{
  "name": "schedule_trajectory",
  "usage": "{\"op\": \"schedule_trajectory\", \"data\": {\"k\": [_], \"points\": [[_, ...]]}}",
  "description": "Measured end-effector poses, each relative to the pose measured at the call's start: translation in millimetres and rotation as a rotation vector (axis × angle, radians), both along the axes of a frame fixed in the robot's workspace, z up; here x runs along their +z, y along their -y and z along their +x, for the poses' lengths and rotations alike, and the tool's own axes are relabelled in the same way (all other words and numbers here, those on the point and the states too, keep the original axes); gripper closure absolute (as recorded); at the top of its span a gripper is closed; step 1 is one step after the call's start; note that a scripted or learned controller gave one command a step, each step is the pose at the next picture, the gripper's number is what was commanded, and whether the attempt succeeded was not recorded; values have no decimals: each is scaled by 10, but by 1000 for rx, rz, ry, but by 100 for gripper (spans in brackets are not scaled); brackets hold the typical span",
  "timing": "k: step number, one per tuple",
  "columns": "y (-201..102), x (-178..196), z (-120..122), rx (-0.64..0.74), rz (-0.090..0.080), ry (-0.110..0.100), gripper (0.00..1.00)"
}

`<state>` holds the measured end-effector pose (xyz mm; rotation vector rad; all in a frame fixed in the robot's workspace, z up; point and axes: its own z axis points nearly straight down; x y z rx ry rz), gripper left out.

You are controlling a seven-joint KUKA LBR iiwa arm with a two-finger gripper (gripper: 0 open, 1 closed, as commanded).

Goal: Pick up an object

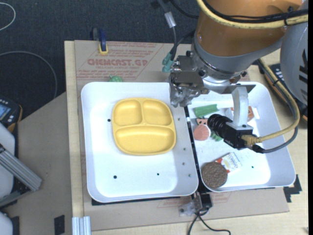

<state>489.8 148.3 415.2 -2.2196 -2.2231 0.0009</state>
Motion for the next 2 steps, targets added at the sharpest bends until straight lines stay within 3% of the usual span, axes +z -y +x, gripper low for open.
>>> {"op": "schedule_trajectory", "data": {"k": [2], "points": [[-12,207,9,2,0,5,100]]}}
